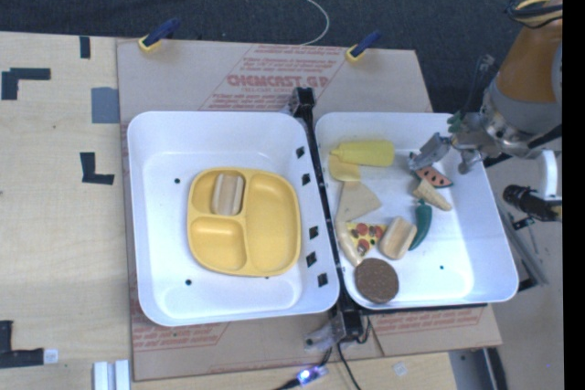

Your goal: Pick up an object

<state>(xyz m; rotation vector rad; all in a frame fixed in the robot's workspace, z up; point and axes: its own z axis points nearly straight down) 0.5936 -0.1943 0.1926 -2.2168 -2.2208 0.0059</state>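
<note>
The gripper (pixel 437 158) hung over the right bin (pixel 475 283), at about two o'clock among the toys, its fingers spread apart with nothing between them. Just under it, toward five o'clock, lay the watermelon slice (pixel 433 192), touching the green pepper (pixel 421 226) (itself beside the bread roll (pixel 398 238)). A clean pick probably called for dropping straight down, straddling the slice across its narrow width, clear of the pepper.

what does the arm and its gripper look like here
The arm is a rounded grey body with a broad orange band and a thin yellow ring above it. Its gripper is small, grey metal, with two thin fingers, and a dark thin cable runs along it.
</note>
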